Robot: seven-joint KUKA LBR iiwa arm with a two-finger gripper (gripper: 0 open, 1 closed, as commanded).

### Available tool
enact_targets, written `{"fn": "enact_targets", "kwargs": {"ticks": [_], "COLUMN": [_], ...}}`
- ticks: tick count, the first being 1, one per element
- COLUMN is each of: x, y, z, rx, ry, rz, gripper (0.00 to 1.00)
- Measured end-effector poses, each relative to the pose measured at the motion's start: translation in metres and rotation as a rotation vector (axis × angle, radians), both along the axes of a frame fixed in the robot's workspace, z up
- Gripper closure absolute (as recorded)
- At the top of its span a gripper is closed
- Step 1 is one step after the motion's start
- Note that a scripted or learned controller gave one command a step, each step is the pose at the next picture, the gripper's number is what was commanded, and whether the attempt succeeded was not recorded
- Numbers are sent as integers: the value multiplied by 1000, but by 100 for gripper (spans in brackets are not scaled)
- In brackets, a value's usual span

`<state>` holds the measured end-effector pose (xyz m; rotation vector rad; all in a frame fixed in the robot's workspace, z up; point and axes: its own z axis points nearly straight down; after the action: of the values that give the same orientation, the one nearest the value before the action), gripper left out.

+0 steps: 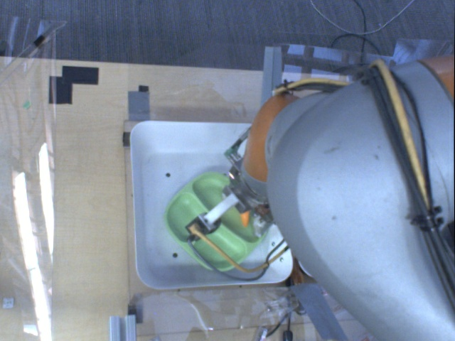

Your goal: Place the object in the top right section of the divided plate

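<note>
The gripper [245, 203] hangs low over the plate, tucked so far under the wrist that I cannot tell whether it is apart or together. Right against its lower side shows a small orange piece [245, 219], which I take to be the object. Most of it is hidden, so I cannot say whether it is held or resting in the plate. From its size I would judge it light and probably smooth, easy to knock aside, best pinched across its narrow middle and not by an end. Beneath the gripper and spreading away to its left lies the green divided plate [186, 206], a thin moulded thing that would likely slide if pushed. The plate sits in the white bin [146, 183], which rests on the pale counter [85, 190]. Behind the gripper the grey arm [355, 197] slants down steeply from the right, its orange band [257, 137] just above the wrist.
</note>
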<state>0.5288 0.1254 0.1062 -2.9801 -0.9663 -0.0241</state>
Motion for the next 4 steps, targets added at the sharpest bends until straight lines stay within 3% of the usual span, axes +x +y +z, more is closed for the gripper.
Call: {"fn": "enact_targets", "kwargs": {"ticks": [1,2,3,4], "x": [80,80,71,102], "y": [-29,-27,24,76], "z": [79,89,277,199], "rx": [-12,-13,-9,-14], "ry": [7,5,2,10], "rz": [-31,-20,-183,138], "gripper": [0,100,100,100]}}
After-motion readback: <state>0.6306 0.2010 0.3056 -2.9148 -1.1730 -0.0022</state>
